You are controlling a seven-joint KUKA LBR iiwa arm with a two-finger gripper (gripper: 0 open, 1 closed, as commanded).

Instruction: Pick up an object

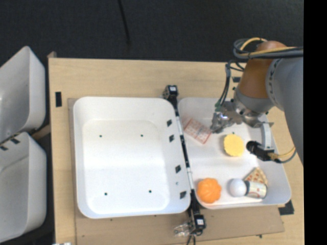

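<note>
In the right bin (204, 111) lie a pink checked packet (196, 130), a round yellow piece (234, 145), an orange fruit-like ball (209, 190), a white ball (237, 187) and a tan patterned cup-like item (256, 181). My gripper (220, 122) hangs low in the bin's upper part, between the pink packet and the yellow piece, just right of the packet. I see nothing held between its fingers.
The left bin (82, 111) sits beside the right one, with black clips (180, 152) along the shared edge. The arm's grey body and orange band (260, 80) cover the right bin's far right corner. White objects (18, 96) stand off the bench at left.
</note>
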